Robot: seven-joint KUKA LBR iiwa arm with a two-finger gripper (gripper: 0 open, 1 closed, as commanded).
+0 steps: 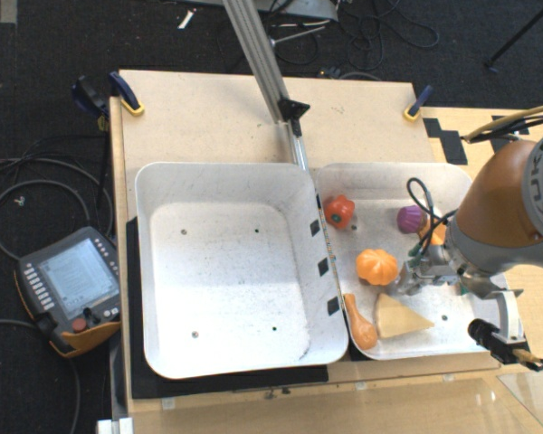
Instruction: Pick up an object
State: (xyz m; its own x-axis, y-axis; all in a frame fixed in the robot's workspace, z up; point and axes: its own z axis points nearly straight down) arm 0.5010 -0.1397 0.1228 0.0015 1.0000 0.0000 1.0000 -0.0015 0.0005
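arm (502,211) bent low over the right bin (452,177), claw (416,277) beside the orange ball (376,266), its grip impossible to tell

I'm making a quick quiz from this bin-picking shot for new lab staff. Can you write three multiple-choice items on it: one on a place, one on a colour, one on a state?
1. Which bin holds the toy foods?
A. the left bin
B. the right bin
C. both bins

2. What colour is the small round item near the right bin's far side, by the arm?
A. purple
B. blue
C. white

3. How does the pale wedge lie?
A. flat on the bin floor
B. lifted above the bin
C. outside the bins on the bench

Key: 1 B, the red item, orange pumpkin, wedge and the rest sit in the right bin. 2 A, the purple item shows that colour. 3 A, it rests on the floor near the gripper.
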